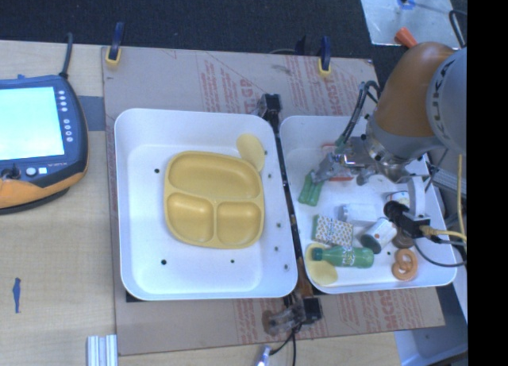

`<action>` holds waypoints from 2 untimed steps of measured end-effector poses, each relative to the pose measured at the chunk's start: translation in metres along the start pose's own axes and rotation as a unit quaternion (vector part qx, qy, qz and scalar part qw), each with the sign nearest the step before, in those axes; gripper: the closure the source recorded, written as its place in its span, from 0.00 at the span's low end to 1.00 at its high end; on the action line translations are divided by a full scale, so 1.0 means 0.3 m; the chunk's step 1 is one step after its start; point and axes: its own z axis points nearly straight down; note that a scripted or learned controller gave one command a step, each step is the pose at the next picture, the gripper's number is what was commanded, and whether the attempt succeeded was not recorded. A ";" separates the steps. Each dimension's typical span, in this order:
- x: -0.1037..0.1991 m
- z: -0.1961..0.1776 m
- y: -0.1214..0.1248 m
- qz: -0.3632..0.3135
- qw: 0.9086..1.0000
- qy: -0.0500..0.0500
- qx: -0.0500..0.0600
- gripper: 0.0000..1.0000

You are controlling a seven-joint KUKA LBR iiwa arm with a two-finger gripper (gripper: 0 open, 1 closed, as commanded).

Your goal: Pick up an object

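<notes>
Fingers (327,171) state: cannot tell, too small and dark to read. They sit low in the right bin (444,275), tips just above the green marker (310,190). Nearby in that bin: patterned packet (333,231), green bottle (344,256) lying flat, orange pretzel-shaped ring (404,264). Left bin (143,198) holds a yellow divided tray (214,198). Tablet (36,138) on table (55,277), far left.

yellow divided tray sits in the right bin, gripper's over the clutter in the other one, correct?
Not quite. The camera view shows the yellow divided tray in the left bin, not the right. The gripper is over the clutter in the right bin, near a green marker.
</notes>
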 end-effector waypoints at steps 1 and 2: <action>-0.071 0.137 0.172 0.000 1.000 0.001 -0.001 0.00; -0.027 0.137 0.127 -0.001 1.000 0.000 0.000 0.00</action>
